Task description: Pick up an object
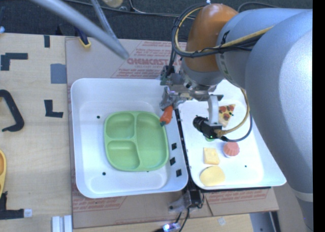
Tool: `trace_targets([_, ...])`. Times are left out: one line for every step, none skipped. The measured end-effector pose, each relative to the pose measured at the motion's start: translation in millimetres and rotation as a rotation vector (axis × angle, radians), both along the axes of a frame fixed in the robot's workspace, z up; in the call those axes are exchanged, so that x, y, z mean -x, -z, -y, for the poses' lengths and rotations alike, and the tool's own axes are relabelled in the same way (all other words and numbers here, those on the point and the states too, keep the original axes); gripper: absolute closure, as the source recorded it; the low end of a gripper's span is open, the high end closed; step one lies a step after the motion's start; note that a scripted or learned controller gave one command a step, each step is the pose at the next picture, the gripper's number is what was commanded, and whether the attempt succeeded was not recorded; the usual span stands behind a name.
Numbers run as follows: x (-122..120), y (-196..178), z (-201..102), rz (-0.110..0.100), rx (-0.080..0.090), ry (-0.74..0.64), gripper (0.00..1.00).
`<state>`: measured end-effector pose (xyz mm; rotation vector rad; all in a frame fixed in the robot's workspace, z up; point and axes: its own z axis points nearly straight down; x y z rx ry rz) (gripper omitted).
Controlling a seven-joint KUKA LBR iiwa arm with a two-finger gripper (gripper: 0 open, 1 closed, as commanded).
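My gripper (168, 108) hangs over the divide between the two white bins, at the upper right corner of the green divided plate (136, 141). A small orange carrot-like piece (166, 117) sits between its fingertips, and the fingers are shut on it. The piece looks lifted just above the left bin (84, 124) beside the plate's rim. The orange wrist band and grey arm cover the back of the right bin (264, 172).
The right bin holds a pizza-slice toy (226, 112), a pink round piece (231, 149), a yellow cube (211, 156) and a pale yellow round piece (212, 176). A black cable part with a green light (204, 126) hangs near them.
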<state>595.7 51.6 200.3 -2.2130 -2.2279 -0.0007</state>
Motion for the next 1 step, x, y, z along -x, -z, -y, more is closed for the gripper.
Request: trace_targets([-20.3,0.2,-46.0,0.0,0.0,0.0,1.0])
